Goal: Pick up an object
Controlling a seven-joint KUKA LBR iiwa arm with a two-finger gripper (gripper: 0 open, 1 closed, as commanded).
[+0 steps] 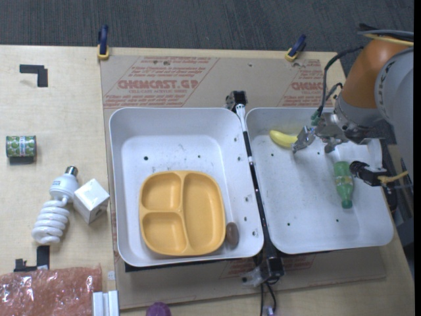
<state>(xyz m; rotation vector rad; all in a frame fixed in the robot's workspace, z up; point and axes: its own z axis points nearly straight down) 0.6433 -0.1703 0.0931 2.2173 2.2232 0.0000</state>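
The pincer (304,139) hangs low over the upper part of the right bin (368,232), its metal tips pointing left toward the banana (283,137). From here I cannot tell how wide it stands or whether it closes on anything; the tips sit just beside the banana's right end, perhaps touching it. The banana lies near the bin's top left corner. A green bottle (343,184) lies on the bin floor below and to the right of the pincer, its cap end pointing down the view, near a dark cable fitting on the arm.

The left bin (125,176) holds a yellow divided tray (182,212) with a small brownish lump (231,234) against its lower right edge.

The board (164,84) under the bins carries red print that reads "CHEMCAST", repeated on its right part. Out on the tabletop (52,110) to the left lie a spiral light bulb (55,209), a small white box (91,200) and a little green-labelled can (20,147) whose writing is too small to read.
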